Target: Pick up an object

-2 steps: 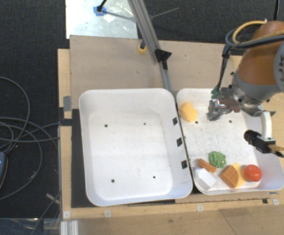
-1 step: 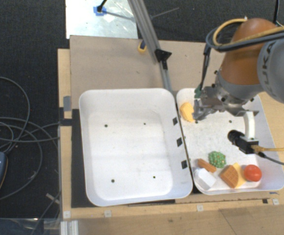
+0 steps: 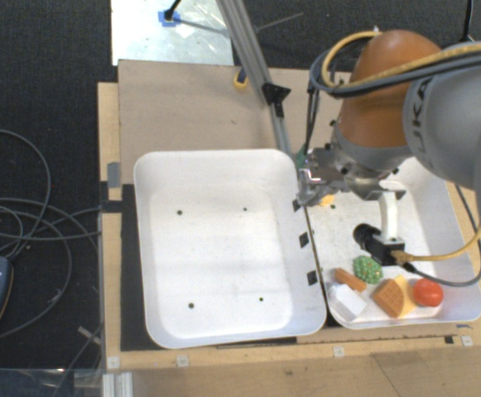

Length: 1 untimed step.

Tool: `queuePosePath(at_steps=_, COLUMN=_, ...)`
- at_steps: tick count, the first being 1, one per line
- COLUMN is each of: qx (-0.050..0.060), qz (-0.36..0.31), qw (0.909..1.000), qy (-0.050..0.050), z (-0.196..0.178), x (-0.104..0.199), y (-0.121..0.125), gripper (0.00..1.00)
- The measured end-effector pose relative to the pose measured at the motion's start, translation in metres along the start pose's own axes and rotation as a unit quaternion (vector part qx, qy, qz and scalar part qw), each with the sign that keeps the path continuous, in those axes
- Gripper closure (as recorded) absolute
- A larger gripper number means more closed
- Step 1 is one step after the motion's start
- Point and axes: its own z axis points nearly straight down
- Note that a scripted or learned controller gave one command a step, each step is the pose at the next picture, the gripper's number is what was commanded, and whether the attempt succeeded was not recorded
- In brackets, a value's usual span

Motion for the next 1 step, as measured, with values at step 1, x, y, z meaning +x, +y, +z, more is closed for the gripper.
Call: queuePosePath(at_steps=1, qx=0.0, qz=0.0, qw=1.0, qy=0.0, z=-0.0072, x=0.0522, y=-0.0111, gripper=1.0)
